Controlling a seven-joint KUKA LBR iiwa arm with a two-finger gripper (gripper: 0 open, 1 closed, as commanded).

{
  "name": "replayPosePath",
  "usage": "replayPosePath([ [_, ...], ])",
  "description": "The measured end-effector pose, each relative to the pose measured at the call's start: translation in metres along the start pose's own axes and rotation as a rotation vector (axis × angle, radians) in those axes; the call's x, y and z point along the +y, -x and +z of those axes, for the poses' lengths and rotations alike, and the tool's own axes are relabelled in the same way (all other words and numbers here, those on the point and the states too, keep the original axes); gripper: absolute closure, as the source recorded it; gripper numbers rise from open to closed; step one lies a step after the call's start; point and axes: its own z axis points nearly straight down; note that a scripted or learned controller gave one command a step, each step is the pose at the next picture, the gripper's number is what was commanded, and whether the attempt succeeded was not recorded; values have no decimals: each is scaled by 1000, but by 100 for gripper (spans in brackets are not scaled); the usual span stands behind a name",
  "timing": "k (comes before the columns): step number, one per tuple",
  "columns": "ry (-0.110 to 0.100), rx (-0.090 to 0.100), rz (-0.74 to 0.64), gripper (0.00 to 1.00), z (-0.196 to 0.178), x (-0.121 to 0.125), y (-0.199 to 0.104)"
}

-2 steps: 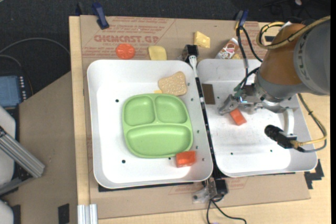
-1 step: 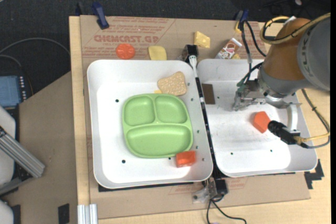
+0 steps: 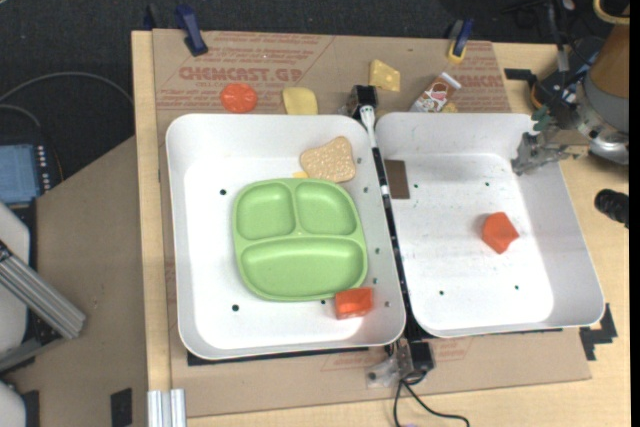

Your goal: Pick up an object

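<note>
I held the tool [image 3: 530, 155] at the right bin's [image 3: 560, 310] far rim; I couldn't tell its opening, and saw nothing in it. The orange block [image 3: 499, 232], small, chunky, hard-edged, sat below and slightly left of it. I judged a skewed descent could nudge it across the slick white plastic.

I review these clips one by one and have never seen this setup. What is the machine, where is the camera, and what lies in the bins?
One fixed camera looks down at a slant on a bench with two white bins. The left bin holds a green tray, a toast slice by the tray's far edge and an orange block at its near corner. The right bin holds a red block. The grey arm enters from the right; its gripper sits at that bin's far right rim, apart from the red block. I see nothing in it.
</note>
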Motion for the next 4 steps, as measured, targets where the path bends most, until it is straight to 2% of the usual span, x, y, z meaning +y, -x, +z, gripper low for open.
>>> replayPosePath([
  [1, -11, 7, -5, 0, 7, -2, -5],
  [2, -21, 10, -3, 0, 120, -27, 9],
  [3, -9, 6, -3, 100, 103, -23, 10],
  [4, -10, 7, -3, 0, 103, -23, 10],
])
